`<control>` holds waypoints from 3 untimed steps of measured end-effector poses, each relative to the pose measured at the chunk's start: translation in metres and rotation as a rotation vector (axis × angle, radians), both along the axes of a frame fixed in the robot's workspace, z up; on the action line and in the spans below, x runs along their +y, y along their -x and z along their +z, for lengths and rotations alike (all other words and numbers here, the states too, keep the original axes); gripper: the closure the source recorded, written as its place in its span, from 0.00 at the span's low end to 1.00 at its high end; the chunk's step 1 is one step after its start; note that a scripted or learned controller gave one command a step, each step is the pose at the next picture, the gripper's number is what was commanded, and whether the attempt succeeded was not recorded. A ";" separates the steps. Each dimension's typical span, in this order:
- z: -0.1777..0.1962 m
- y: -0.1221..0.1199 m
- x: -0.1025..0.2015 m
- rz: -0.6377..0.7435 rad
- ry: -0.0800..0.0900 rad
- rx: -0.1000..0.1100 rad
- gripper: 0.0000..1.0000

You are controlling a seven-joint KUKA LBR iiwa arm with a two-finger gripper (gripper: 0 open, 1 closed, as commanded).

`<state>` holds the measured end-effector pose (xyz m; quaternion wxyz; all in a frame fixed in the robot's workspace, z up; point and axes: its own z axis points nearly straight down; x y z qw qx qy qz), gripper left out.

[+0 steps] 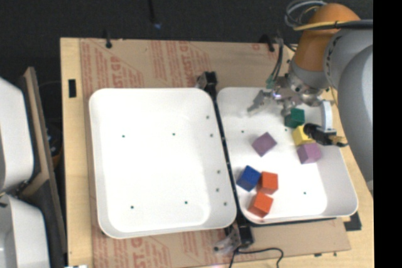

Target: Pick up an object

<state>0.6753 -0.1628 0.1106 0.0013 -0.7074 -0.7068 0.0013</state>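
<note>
Arm comes in from the right, gripper (271,98) is over the far end of the right bin (301,201), close to its back rim. Can't tell from this angle how far open it is or whether it has anything in it. All candidate objects are in the right bin. The green block (294,117) is nearest, just beside the gripper on the near side, tucked under the wrist. The yellow block (300,134) is just below the green one, touching or nearly so. The right purple block (308,152) sits just below the yellow one. The left purple block (264,143) sits alone mid-bin, apart from the rest. Near the front-left corner there's a cluster: blue block (249,177) against the upper orange block (269,181), with the lower orange block (261,204) just in front, close to the bin's front rim. The left bin (151,160) sits alongside on the bench (144,66), rims touching or nearly so.
</note>
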 end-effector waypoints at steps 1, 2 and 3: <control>-0.010 0.000 0.000 0.000 0.001 -0.004 0.00; 0.002 -0.001 -0.001 0.000 0.001 -0.006 1.00; 0.051 -0.007 0.006 0.001 0.001 -0.009 1.00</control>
